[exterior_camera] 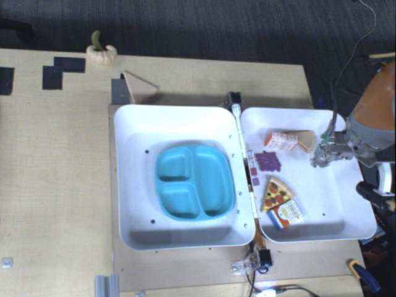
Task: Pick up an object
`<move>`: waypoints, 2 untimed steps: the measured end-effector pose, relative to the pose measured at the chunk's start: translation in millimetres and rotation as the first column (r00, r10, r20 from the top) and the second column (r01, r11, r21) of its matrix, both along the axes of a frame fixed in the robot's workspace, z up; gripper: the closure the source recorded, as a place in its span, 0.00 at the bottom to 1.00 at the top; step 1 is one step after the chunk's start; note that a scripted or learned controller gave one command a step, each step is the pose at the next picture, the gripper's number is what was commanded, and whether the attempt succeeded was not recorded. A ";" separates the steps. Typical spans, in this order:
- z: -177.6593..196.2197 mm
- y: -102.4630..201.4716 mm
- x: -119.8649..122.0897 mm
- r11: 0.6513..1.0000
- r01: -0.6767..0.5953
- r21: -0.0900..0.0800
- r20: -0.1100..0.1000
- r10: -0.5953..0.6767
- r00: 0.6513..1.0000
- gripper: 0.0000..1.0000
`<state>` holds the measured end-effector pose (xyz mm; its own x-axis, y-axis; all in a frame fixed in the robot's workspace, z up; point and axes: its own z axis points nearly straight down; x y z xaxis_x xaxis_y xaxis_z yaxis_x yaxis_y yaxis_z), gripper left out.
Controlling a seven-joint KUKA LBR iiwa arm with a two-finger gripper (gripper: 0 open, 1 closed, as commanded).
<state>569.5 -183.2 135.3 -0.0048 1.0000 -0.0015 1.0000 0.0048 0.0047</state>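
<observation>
The right bin [334,215] holds several small objects: a tan and red-white sandwich piece [289,141] at the back, a purple grape bunch [268,161], a pizza slice [277,193] and a small colourful carton [287,214] at the front. My gripper [323,155] hangs over the right part of this bin, just right of the sandwich piece, with nothing visible between its fingers. The grey arm with its orange band [377,107] comes in from the right.
The left bin [133,184] holds a blue three-compartment plate [195,179]. A small toy gourd [100,52] lies on the bench at the back left. Cables [263,265] run by the bins' front edge.
</observation>
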 end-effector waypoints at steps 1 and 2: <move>-0.3 0.4 -0.2 1.000 0.000 0.001 -0.001 0.000 1.000 0.00; -48.4 9.4 -28.4 1.000 0.002 0.000 0.002 -0.002 1.000 0.00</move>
<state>541.0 -173.8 86.9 -0.0023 1.0000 -0.0014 1.0000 0.0023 0.0069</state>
